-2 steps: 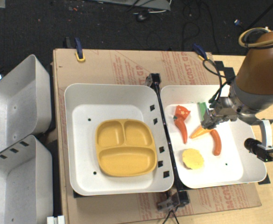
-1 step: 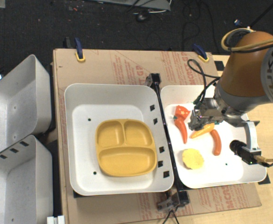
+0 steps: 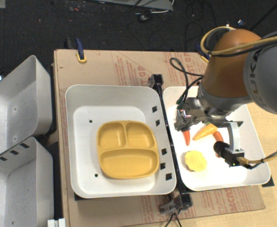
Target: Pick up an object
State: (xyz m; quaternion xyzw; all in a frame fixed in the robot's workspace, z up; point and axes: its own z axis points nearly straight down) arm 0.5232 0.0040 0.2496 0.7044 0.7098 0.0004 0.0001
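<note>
Hovering over right-centre bin [image 3: 256, 174], gripper [image 3: 188, 122] state impossible to tell, orange carrot piece [image 3: 204, 132] lying just lower-right, long axis slanting up-right.

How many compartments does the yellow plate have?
3. The yellow plastic divided plate in the left white bin has two small compartments at its far side and one large at its near side.

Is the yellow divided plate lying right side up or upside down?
Right side up: the yellow plate lies flat in the left bin, its three compartments facing upward.
</note>
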